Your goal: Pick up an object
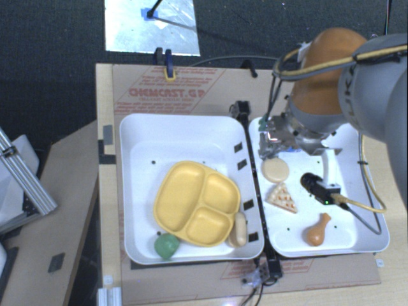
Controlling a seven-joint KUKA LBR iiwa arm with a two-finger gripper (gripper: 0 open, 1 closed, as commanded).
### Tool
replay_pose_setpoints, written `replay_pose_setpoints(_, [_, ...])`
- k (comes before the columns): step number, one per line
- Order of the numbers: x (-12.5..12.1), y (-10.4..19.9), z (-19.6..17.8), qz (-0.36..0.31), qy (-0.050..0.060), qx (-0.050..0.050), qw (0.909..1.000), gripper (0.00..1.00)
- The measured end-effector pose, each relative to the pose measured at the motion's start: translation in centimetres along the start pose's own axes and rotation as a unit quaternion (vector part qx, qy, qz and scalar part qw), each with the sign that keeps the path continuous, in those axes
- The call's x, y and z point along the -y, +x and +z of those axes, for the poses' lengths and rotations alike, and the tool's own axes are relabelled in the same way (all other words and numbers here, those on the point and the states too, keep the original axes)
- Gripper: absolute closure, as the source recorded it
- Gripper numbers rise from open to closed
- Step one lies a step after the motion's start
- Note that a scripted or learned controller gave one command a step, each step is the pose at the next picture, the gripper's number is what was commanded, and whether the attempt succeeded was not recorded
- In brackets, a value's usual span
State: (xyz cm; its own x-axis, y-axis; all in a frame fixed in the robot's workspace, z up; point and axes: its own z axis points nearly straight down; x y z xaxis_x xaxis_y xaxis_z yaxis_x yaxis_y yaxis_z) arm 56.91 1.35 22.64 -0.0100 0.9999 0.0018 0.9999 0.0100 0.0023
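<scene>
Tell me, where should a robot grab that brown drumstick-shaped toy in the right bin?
Probably the brown drumstick-shaped toy at its thin neck, coming straight down from above. It lies flat in the shallow white bin, nothing touching it, and the neck is narrower than the rounded end.

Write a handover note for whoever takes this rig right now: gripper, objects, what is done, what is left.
Gripper: over the rear left corner of the right bin, just behind the round beige disc. I see nothing held in it.
Right bin also holds a waffle wedge and a drumstick.
Left bin: yellow divided plate, green ball, pale roll against the plate's edge.
Done: nothing lifted yet.
Left: grasp and lift one object. The disc lies nearest.
</scene>
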Motion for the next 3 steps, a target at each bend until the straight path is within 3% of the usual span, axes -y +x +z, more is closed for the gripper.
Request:
replay_pose_setpoints(2, [-1.8,9.3,-0.4,0.000,0.000,0.000,1.0000,1.00])
replay_pose_setpoints(3, [-1.7,8.9,-0.3,0.003,0.001,0.001,1.0000,0.00])
